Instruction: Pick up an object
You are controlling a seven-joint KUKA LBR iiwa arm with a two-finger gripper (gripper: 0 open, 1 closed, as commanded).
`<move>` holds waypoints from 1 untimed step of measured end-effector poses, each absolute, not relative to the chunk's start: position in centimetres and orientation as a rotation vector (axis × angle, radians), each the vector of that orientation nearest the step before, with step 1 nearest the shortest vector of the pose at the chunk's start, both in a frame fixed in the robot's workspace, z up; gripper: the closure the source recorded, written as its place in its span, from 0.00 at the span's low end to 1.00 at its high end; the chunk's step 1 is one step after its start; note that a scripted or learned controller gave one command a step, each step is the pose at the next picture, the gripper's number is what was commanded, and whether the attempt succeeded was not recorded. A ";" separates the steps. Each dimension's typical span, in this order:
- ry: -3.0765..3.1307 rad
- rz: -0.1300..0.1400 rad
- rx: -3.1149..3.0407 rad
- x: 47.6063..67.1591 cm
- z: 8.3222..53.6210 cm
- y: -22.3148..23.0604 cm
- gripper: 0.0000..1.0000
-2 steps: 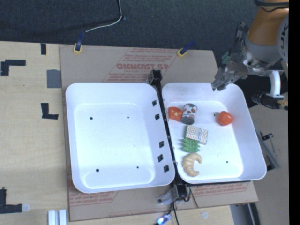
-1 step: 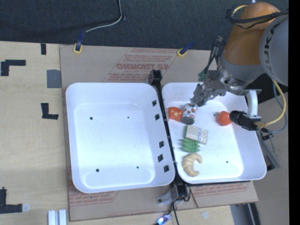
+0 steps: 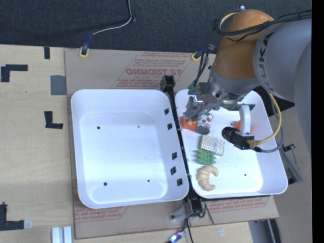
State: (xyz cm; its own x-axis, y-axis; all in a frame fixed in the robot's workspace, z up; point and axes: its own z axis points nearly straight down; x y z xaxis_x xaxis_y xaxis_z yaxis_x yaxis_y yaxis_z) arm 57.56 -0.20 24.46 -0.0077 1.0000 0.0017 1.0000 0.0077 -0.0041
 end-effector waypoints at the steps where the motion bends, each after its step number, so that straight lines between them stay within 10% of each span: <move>1: -2.225 0.003 -2.214 55.5 25.4 2.4 1.00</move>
State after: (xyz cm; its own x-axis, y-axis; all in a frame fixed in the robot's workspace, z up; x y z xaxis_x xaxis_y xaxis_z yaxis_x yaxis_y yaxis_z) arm 55.54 2.40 25.43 -0.0049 1.0000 0.0009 1.0000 0.0049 -0.0032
